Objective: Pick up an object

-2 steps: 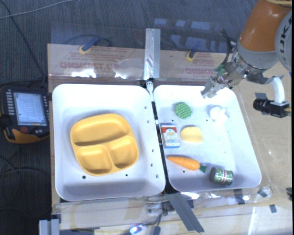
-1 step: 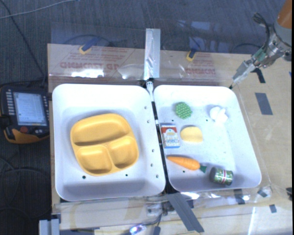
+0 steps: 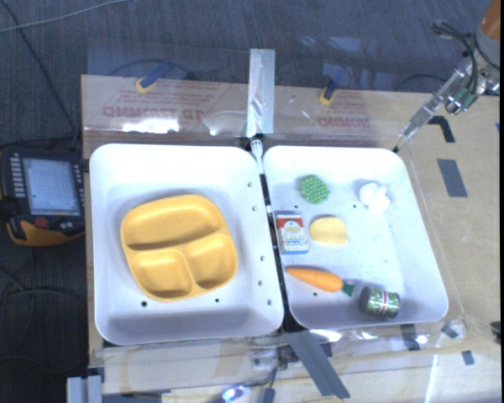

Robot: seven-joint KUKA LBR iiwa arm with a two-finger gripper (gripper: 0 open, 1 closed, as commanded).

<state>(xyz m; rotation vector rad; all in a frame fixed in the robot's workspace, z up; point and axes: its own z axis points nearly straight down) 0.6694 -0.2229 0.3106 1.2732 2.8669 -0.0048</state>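
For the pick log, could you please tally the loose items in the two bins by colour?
Yellow: 2, the divided tray and the rounded piece
Green: 2, the bumpy ball and the can
White: 1
Orange: 1, the carrot
Red and white: 1, the small box
Total: 7

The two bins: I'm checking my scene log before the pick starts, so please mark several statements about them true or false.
1. The yellow divided tray lies in the left bin. True.
2. The carrot is in the left bin. False: it lies in the right bin.
3. The end effector is above the carrot. False: it is outside the bins, by the right bin's far right corner.
4. The green ball lies apart from the small carton. True.
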